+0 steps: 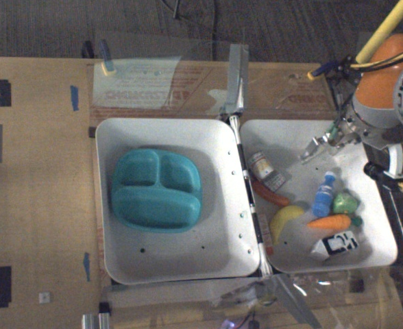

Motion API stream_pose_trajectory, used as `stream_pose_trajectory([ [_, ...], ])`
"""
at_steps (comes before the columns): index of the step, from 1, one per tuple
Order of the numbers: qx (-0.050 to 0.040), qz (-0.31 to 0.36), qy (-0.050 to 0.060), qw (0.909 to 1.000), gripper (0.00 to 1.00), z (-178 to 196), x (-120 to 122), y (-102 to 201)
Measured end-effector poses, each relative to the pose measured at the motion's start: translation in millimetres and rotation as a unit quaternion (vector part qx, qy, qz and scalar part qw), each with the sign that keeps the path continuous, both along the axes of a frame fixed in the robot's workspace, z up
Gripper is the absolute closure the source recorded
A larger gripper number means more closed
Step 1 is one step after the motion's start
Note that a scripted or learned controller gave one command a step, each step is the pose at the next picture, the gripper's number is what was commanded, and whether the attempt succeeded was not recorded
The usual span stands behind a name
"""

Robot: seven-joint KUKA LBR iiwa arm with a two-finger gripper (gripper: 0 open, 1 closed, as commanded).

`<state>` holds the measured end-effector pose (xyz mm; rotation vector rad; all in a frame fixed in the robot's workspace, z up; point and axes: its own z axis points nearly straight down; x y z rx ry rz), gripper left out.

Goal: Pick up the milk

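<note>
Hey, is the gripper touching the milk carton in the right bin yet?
Apart. In the camera view the gripper hangs over the bin's upper part, while the milk carton lies near the lower edge, with the blue bottle and carrot between them.

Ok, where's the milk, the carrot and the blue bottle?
milk (338,244), camera view, on the carton's black-and-white side
carrot (329,222), camera view, on the middle of its orange body
blue bottle (323,199), camera view, on its blue body below the cap

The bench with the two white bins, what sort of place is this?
Probably a robotics lab test bench. A robot arm reaches over the right bin, which holds toy groceries such as a milk carton and carrot; the left bin holds a teal tray.
</note>
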<state>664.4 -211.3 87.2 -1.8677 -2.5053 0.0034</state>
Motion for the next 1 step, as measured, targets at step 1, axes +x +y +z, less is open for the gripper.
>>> stream_pose_trajectory([
  [1, -0.0039, 0.068, -0.008, 0.9976, 0.00, -0.7, -7.1, 1.1],
])
